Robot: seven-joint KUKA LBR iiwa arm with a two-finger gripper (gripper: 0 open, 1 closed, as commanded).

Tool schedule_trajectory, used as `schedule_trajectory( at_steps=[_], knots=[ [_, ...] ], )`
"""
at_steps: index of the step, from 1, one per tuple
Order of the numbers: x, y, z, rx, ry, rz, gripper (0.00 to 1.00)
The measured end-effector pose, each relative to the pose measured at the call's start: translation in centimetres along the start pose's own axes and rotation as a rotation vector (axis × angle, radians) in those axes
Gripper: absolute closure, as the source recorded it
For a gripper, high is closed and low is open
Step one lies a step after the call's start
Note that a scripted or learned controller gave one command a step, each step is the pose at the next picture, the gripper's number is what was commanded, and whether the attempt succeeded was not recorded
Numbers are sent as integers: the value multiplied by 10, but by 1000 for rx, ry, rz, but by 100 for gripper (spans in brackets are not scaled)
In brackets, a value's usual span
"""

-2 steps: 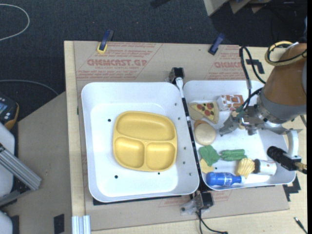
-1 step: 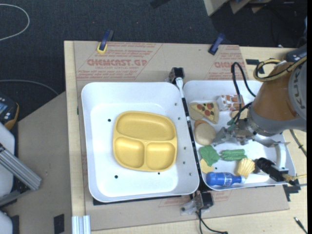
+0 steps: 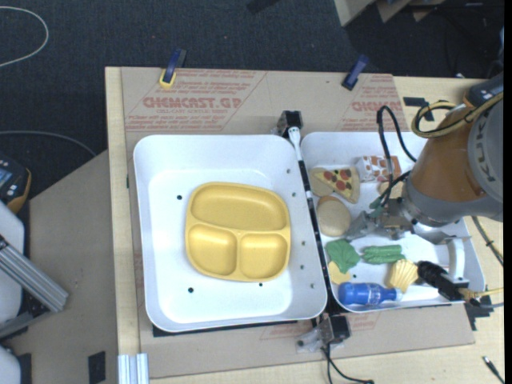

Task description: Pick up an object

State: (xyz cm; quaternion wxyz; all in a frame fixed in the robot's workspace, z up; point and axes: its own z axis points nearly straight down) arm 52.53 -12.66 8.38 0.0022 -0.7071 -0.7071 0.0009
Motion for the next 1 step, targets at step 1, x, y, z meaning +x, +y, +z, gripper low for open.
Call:
schedule_trajectory(
  at_steps=[1],
  knots=[
    [0, 1, -11, -3, -1, 1, 100]
  ],
)
